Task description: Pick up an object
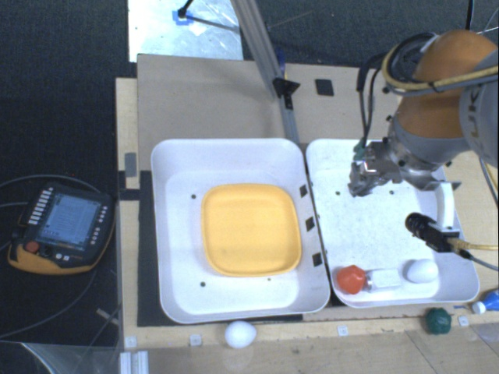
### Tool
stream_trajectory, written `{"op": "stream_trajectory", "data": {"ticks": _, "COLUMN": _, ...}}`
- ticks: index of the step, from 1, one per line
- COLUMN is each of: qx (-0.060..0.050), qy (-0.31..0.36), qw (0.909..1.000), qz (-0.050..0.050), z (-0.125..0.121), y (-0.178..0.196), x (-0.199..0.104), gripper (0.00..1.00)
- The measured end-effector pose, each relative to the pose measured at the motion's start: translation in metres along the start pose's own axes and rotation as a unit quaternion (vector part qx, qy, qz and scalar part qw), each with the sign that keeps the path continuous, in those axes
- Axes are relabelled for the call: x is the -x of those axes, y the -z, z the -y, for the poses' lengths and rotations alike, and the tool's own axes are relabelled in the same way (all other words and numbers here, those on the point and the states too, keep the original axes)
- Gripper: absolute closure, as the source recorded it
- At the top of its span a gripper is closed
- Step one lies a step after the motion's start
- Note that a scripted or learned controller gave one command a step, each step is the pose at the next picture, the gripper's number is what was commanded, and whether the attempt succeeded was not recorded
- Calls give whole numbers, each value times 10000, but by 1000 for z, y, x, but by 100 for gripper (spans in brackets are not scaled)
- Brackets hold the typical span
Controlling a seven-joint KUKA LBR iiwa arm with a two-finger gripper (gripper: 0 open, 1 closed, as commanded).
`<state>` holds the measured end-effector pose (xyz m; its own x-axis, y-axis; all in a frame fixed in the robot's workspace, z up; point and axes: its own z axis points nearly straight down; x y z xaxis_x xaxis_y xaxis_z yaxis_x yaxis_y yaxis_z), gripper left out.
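My gripper (362, 182) hangs over the upper left part of the right bin (335, 232), with nothing visible between its fingers. Along that bin's front edge lie a red-orange ball-like object (351, 280), a clear-white flat piece (383, 279) and a white egg-shaped object (422, 271). These lie well below and to the right of my gripper. A yellow square plate (251, 229) rests in the middle of the left bin (175, 209).
A black cylindrical part (425, 231) of the arm's cabling hangs over the right bin's right side. Outside the bins, a white egg (240, 334) and a dark green object (437, 320) lie on the bench front. A teach pendant (61, 226) sits far left.
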<state>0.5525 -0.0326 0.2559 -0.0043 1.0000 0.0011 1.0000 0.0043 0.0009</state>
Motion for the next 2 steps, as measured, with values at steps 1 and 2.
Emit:
{"op": "stream_trajectory", "data": {"ticks": 1, "qx": 1, "qy": 3, "qw": 10000, "qz": 0, "z": -15, "y": 4, "x": -47, "gripper": 100}}
{"op": "stream_trajectory", "data": {"ticks": 2, "qx": -2, "qy": 1, "qw": 10000, "qz": 0, "z": -20, "y": 1, "x": -95, "gripper": 100}}
